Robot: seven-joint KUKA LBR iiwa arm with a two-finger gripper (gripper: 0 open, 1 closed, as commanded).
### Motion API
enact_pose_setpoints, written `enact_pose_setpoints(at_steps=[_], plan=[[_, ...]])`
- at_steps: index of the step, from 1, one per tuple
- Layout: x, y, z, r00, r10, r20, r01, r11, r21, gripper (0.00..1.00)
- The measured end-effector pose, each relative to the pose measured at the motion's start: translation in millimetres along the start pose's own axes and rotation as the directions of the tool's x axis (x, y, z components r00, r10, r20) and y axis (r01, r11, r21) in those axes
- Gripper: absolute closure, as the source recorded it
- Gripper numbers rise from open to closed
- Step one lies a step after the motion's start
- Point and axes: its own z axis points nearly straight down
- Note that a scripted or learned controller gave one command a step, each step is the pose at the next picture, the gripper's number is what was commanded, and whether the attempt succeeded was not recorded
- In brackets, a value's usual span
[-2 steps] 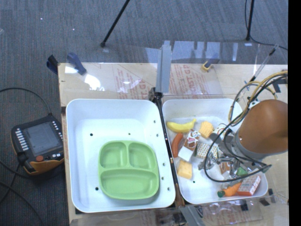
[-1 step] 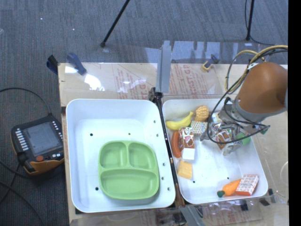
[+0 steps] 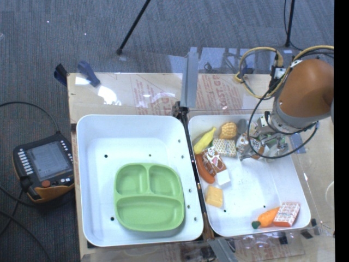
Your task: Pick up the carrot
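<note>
Carrot (image 3: 266, 218) lies in right bin (image 3: 272, 192); green tray (image 3: 148, 197) in left bin (image 3: 95, 146).

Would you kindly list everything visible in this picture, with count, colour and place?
bins: 2, white, side by side on the bench
tray: 1, green, three compartments, left bin
carrot: 1, orange, right bin, near edge
box: 1, red and white, touching the carrot
banana: 1, yellow, right bin, far left
corn: 1, yellow, beside the banana
cheese: 1, yellow, right bin, left side
pendant: 1, black and orange, floor at left
arm: 1, grey and orange, over right bin
gripper: 1, far side of right bin
</note>
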Motion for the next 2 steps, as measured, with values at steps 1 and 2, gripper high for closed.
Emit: enact_pose_setpoints(at_steps=[1,2], plan=[[7,57,-35,0.991,-0.134,-0.003,0.134,0.991,0.001,0.0],[11,140,-48,0.984,-0.179,-0.003,0.179,0.984,-0.001,0.0]])
